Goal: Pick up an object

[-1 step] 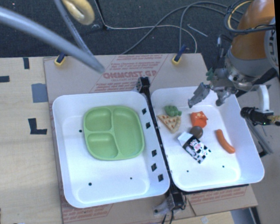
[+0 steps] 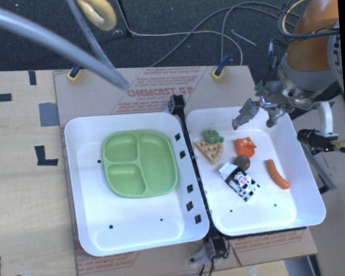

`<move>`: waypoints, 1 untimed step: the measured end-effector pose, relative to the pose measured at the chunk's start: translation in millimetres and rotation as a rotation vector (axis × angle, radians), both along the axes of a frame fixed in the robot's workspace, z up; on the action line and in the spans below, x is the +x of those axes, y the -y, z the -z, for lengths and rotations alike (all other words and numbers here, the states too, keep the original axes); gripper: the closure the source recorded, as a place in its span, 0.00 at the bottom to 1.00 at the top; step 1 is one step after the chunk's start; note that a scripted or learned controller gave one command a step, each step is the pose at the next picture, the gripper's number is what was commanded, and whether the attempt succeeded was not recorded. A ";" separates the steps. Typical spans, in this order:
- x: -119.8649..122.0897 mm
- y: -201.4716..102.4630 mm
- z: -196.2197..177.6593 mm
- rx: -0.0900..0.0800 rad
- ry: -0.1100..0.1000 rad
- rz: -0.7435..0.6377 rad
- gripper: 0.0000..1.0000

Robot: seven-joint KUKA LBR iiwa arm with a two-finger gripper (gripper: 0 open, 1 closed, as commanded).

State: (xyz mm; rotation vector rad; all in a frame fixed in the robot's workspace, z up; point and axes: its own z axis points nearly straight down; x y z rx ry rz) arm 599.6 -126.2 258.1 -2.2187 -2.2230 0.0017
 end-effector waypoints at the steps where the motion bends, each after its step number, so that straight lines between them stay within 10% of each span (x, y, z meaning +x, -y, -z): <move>1: 6.0 -4.2 47.1 0.000 -0.004 0.000 0.00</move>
